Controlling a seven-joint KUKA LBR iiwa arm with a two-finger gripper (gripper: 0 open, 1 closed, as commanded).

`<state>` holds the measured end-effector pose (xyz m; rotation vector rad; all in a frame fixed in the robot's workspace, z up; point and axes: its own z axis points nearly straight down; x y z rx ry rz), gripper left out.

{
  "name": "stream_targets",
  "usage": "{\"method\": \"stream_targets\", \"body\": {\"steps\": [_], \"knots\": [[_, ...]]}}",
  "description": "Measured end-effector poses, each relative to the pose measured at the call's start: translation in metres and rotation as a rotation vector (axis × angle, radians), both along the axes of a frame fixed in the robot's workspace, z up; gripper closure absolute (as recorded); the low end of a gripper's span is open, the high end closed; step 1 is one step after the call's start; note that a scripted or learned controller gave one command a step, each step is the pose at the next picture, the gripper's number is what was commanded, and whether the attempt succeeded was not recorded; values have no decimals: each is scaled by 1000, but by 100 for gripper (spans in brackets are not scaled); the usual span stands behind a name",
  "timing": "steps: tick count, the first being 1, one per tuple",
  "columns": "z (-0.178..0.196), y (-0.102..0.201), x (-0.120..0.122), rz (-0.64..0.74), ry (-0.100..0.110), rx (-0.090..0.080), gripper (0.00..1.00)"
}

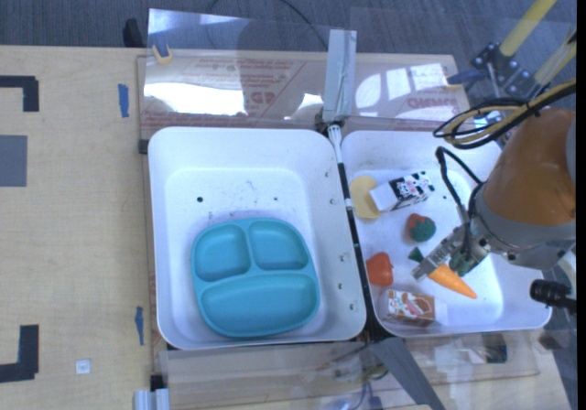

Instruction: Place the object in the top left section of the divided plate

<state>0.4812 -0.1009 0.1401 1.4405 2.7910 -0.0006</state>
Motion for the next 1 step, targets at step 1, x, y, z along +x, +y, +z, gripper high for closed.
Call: {"method": "stream_targets", "body": {"steps": [1], "knots": [[42,19,0,-174,0,0,100]]}}
